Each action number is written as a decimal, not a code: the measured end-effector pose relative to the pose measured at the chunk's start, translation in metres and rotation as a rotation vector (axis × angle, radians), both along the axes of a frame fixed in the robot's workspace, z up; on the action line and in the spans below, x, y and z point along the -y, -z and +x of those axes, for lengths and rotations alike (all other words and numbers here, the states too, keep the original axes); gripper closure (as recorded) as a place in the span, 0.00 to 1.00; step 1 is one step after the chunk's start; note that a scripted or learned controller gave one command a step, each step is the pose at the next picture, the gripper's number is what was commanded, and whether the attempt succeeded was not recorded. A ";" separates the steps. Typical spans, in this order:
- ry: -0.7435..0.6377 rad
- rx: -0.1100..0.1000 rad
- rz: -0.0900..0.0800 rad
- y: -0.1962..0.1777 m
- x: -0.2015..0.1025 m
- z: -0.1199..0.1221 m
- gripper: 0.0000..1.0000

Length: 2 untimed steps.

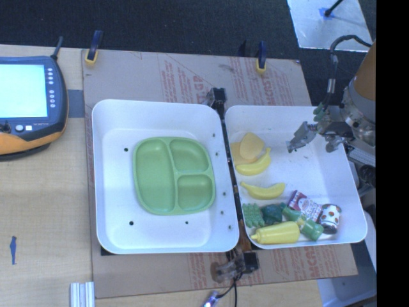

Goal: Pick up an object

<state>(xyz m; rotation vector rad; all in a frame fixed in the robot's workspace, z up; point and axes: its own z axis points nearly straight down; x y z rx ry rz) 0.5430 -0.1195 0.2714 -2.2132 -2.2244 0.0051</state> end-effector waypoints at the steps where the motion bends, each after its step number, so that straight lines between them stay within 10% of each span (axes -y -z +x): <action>1: 0.000 -0.003 0.000 0.125 0.003 -0.031 0.00; 2: -0.001 0.000 -0.001 0.178 -0.004 0.042 0.00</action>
